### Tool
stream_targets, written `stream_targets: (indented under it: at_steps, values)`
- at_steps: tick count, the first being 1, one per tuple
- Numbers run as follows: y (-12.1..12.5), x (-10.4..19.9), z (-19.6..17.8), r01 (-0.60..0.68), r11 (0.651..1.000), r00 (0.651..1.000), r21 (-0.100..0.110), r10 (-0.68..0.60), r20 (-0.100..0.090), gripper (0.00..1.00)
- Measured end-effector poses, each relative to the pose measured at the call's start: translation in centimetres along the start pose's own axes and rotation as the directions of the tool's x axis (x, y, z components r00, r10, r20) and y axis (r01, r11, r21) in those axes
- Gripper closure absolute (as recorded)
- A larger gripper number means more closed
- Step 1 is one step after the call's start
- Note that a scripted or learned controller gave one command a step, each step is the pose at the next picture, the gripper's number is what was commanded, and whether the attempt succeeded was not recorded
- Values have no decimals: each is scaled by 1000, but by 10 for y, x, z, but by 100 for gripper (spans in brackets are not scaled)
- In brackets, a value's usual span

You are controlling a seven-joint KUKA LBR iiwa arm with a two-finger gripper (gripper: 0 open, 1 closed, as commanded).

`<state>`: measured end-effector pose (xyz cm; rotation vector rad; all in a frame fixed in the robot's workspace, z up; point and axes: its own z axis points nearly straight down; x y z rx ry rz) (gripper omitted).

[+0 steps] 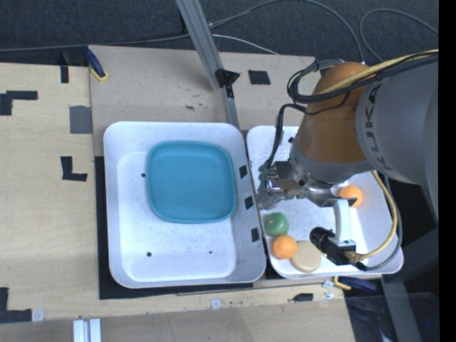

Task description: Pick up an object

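Green ball [276, 224], round and matte, sits tight against the right bin's [390, 262] left wall, under the gripper [274, 191]; its grip I cannot tell.

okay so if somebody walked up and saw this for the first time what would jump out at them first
Most likely the big grey arm with its orange band, reaching in from the right and hanging low over the right bin. Next, the blue plate lying alone in the left bin. Then the small cluster near the right bin's front: a green ball, an orange ball and a beige disc.
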<state>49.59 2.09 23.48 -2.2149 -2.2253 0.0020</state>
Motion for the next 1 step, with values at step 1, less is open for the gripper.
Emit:
stream_targets:
  at_steps: [1]
  values:
    - [9,50,3,-1,1000,1000,-1,1,0,100]
